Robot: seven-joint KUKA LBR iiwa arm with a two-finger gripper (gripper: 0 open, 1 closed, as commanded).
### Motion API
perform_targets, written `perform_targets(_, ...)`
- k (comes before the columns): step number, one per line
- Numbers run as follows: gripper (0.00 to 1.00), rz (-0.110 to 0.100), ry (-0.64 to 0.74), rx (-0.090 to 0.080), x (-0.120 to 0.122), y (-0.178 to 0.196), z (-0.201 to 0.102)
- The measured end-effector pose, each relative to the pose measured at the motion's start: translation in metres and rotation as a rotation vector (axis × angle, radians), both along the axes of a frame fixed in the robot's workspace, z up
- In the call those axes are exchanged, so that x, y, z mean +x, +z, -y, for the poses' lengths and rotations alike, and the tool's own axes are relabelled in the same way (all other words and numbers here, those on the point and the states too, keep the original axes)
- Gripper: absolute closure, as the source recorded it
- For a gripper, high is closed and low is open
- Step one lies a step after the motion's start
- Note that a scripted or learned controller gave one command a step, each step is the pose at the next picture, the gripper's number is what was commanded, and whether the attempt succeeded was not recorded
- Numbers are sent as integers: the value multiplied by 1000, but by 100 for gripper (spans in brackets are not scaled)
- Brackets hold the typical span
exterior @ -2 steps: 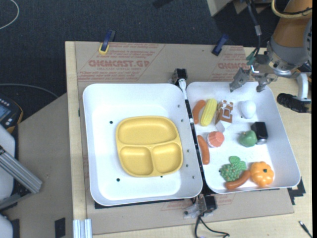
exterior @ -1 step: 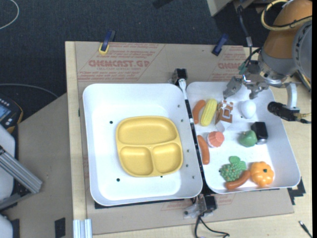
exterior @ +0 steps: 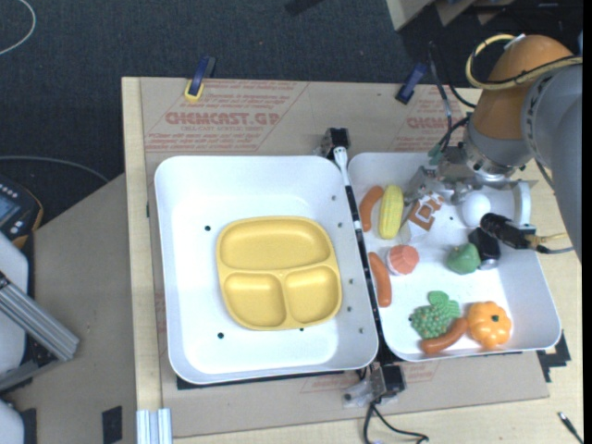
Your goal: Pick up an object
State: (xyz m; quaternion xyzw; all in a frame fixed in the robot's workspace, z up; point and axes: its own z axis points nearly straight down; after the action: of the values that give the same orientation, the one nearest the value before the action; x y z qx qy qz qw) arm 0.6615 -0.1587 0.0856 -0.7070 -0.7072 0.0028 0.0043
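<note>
Gripper (exterior: 433, 191) is low over the far end of the right bin (exterior: 529, 285), with the arm coming in from the right. From this slant we cannot tell how wide the gripper stands, and nothing we can see counts as held.

Right bin carries all the loose items. A brown piece (exterior: 424, 214) lies directly under the gripper and looks like the likeliest target. Corn (exterior: 391, 211) is just left of it, lying along a carrot (exterior: 370, 208). An egg (exterior: 474, 206) is just to its right.

Toward the middle of the bin are a pink disc (exterior: 403, 259), a sausage (exterior: 380, 280) along the left wall, and a green piece (exterior: 463, 258). Broccoli (exterior: 434, 314) and a pepper (exterior: 488, 325) sit close together at the near end.

Left bin (exterior: 185, 248) holds a yellow tray (exterior: 277, 271) lying flat. We take it as a drop place, not a target.

Both bins sit side by side on the surface (exterior: 139, 155), which keeps each within the arm's reach.

Judgement: the arm is at the approach or descent stage, and the pick is not yet done. The far cluster is tight, so closing on the brown piece risks nudging the corn or rolling the egg. The egg is smooth and round and would likely slip. The corn, being long, would suit a grip across its width.
</note>
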Motion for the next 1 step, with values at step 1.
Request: perform_targets(1, 0, 3, 0, -1, 0, -3, -1)
